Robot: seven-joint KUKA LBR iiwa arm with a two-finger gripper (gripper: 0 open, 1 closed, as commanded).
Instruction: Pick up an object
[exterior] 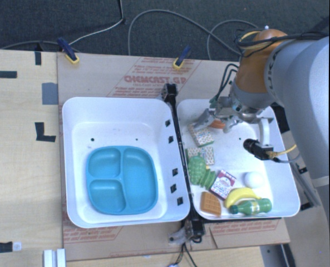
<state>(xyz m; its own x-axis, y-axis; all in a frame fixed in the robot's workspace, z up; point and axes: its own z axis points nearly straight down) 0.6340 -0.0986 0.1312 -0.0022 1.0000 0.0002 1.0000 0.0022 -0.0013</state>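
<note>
My gripper (213, 119) hangs low over the far left part of the right bin (287, 177), under the orange wrist band. A small orange piece (218, 125) lies right at its tip; I cannot tell whether it is held. Just below the gripper sits a pale snack packet (201, 136), then a patterned packet (208, 154). Further toward the front lie a green leafy toy (197, 169), a maroon and white packet (223, 183), a white egg (254, 178), a banana (240, 194), a green bottle (251, 206) and a waffle-like cracker (210, 203).
The left bin (75, 149) holds a blue divided plate (122, 179). A black divider (176, 149) runs between the bins. A black fitting with a yellow cable (259, 148) hangs over the right bin's middle. The arm's grey body covers the bin's right side.
</note>
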